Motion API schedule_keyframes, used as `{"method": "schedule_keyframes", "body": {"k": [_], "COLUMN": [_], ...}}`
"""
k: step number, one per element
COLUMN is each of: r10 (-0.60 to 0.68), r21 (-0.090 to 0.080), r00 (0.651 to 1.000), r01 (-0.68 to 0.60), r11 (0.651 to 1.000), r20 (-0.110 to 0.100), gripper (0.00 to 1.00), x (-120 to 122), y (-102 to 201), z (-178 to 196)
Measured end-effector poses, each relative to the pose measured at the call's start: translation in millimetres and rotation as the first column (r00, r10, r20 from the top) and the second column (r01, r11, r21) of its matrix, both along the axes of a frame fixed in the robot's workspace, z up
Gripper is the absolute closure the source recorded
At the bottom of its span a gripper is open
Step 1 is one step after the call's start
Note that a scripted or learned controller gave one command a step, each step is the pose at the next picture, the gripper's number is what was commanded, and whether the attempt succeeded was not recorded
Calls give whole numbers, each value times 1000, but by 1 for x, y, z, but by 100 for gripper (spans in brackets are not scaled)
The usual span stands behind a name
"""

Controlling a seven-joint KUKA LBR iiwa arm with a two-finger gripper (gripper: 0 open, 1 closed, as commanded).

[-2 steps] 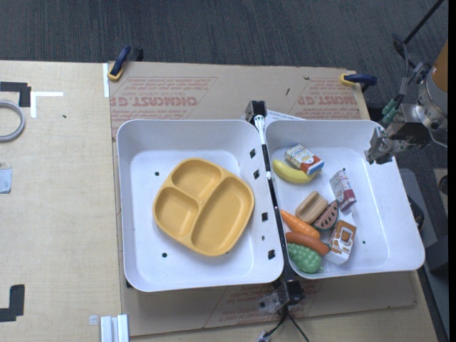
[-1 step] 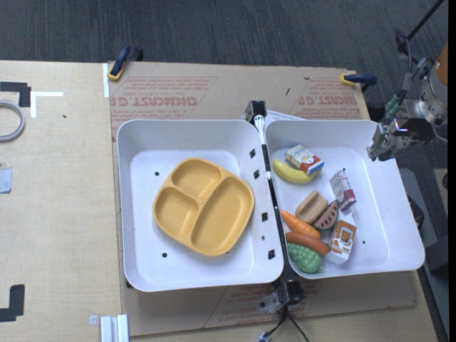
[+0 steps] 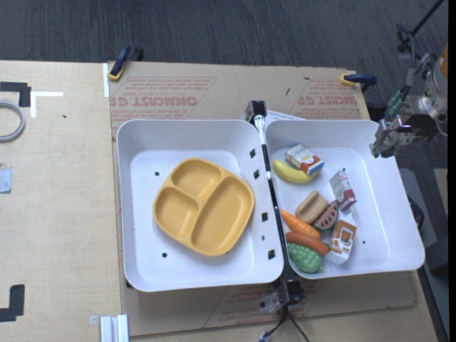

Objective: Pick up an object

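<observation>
You can see the toy food all piled along the left side of the right bin (image 3: 399,212). Near the bin's back edge a yellow banana (image 3: 291,172) lies with a small red and white carton (image 3: 304,159) resting on it. Toward the middle sits a little silver and red packet (image 3: 343,189). Below that are a slice of bread (image 3: 311,206) and a watermelon slice (image 3: 328,216), touching each other. An orange carrot (image 3: 299,224) lies just left of them, against the bin's left wall. Closer to the front edge you find a red pepper (image 3: 306,242), a green bumpy vegetable (image 3: 306,258) and a white and orange carton (image 3: 342,241), all packed close together.

The gripper (image 3: 383,146) hangs over the back right corner of this bin, well apart from the food. You cannot tell if its fingers are apart or together. Nothing shows between them.

In the left bin (image 3: 142,248) a yellow plate (image 3: 204,206) with three parts lies near the middle. Both bins sit on a sheet of brown cardboard (image 3: 178,95) on the bench.
</observation>
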State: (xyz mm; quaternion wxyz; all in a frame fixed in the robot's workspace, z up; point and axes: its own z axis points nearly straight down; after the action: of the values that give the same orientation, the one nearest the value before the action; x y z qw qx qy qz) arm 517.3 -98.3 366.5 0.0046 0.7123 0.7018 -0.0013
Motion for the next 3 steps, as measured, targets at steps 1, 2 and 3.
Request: {"method": "schedule_keyframes", "body": {"k": [1,2,3], "r10": [3,6,9], "r21": [-2,-4,-5], "r00": [1000,1000,1000], "r01": [-3,-6,-9], "r11": [1000,1000,1000], "r20": [1,2,2], "gripper": [100,100,100], "x": [1,2,3], "y": [0,0,0], "z": [10,19,29]}}
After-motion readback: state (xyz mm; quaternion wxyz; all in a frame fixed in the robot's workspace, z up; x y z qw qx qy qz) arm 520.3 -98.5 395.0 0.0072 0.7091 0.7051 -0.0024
